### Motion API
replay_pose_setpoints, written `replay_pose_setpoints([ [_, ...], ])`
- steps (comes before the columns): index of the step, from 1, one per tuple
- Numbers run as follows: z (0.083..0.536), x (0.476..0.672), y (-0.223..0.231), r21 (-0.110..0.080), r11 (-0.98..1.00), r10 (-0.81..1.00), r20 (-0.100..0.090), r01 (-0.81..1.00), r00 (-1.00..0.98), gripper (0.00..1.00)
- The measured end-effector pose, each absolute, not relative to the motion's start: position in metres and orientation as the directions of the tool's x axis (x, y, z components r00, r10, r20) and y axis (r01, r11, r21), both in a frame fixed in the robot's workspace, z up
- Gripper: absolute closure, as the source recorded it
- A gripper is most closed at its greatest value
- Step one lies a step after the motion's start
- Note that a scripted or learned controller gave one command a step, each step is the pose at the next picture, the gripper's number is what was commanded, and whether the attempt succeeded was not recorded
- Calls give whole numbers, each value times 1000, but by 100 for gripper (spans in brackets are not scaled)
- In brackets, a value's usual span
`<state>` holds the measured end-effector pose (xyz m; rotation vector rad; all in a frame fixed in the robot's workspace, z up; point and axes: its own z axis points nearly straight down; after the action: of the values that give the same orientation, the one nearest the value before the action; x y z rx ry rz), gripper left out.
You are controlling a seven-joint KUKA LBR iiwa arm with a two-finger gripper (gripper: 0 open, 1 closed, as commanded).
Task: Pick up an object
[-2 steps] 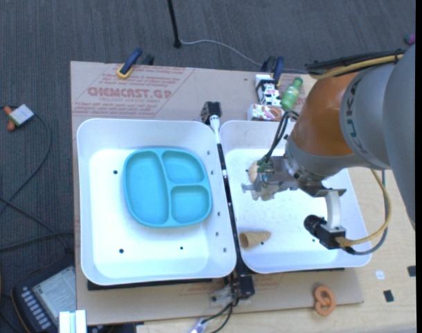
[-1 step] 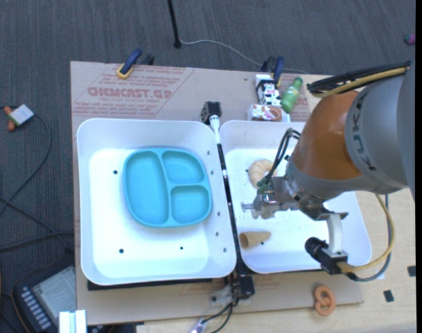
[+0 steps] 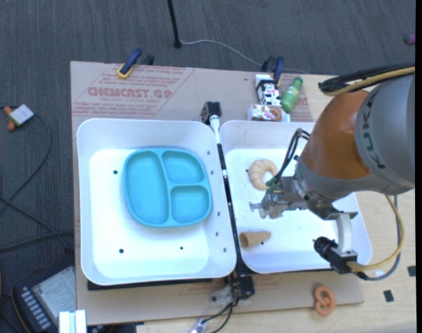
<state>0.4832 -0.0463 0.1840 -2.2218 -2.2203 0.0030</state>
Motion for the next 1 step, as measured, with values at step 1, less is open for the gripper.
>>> replay_pose_setpoints([
  [1, 184, 514, -46, -1, 0, 1000, 0, 1000, 0, 100],
])
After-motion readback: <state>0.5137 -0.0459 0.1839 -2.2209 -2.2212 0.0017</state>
